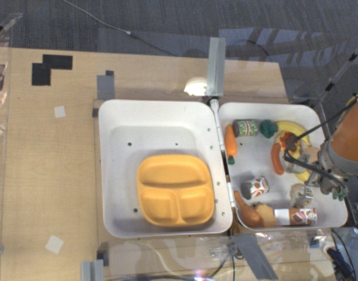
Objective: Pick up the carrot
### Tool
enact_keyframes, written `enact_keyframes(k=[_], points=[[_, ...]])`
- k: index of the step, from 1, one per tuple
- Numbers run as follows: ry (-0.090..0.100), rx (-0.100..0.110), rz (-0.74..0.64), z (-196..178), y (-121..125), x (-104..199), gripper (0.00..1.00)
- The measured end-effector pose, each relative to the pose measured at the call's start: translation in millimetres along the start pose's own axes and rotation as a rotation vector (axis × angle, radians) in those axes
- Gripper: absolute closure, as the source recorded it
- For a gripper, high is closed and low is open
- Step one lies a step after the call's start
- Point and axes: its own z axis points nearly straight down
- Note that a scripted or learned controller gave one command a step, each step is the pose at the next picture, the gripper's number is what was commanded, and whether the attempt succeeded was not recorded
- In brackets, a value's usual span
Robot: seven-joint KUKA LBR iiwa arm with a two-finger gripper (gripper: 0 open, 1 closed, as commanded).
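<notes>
Orange tapered carrot (230, 141) lies at nine o'clock from gripper (306, 187), long axis twelve-to-six, against right bin's left wall; grip state: cannot tell.

— What carries it all?

— A wooden bench (55, 174), pale tan, running from the left edge to past the middle.

— And directly on it?

— Two white bins side by side: the left bin (117, 168) and the right bin (325, 218), their rims touching at the middle. A grey post (215, 63) stands at the far side, right where they meet.

— Anything else on the wood?

— Black patches (50, 68) at the far left, a small grey block (106, 85) just beyond the left bin's far corner, and two pale squares (54, 244) out on the left.
</notes>
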Motion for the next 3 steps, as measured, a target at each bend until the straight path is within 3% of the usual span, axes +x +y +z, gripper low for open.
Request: enact_keyframes(k=[1,2,3], points=[[-0.01,0.002,-0.006,-11.9,1.2,-3.4,1.0],[0.0,0.001,-0.28,-109.7,-6.9,12.3,1.0],[0.003,-0.002,-0.496,-118.2,-1.2,-10.5,1.0]])
